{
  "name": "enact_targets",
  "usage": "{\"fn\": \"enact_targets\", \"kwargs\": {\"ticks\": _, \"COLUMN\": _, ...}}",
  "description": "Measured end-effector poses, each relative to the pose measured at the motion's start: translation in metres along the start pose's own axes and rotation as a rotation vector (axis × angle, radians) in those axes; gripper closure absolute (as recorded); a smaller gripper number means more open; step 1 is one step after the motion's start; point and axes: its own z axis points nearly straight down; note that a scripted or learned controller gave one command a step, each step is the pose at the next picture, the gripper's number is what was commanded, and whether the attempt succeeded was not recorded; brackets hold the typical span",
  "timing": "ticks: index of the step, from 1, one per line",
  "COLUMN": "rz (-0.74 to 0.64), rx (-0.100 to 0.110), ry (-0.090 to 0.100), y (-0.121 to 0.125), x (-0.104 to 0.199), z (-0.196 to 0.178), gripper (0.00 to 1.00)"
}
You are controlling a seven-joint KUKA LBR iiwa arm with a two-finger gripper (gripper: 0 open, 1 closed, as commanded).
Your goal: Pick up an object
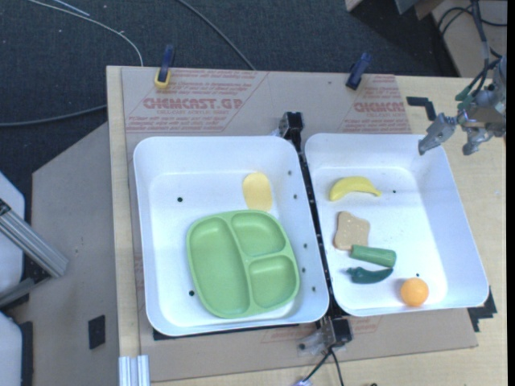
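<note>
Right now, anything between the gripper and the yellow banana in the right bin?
Nothing visible. The gripper sits above the right white bin's upper right edge; only bare bin floor lies between it and the yellow banana.

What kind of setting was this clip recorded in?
Probably a robotics lab bench: two shallow white bins clamped to a paper-covered board, plastic toy food like a yellow banana, and loose cables on dark carpet.

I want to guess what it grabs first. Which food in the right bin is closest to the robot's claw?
The yellow banana. It lies at the far end of the right bin, nearest the end effector; the other foods lie farther toward the near end.
</note>
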Motion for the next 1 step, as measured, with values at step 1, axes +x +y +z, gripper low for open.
{"fn": "enact_targets", "kwargs": {"ticks": 1, "rz": -0.003, "rx": -0.011, "ry": -0.003, "y": 0.0019, "x": 0.0008, "z": -0.0065, "gripper": 0.00}}
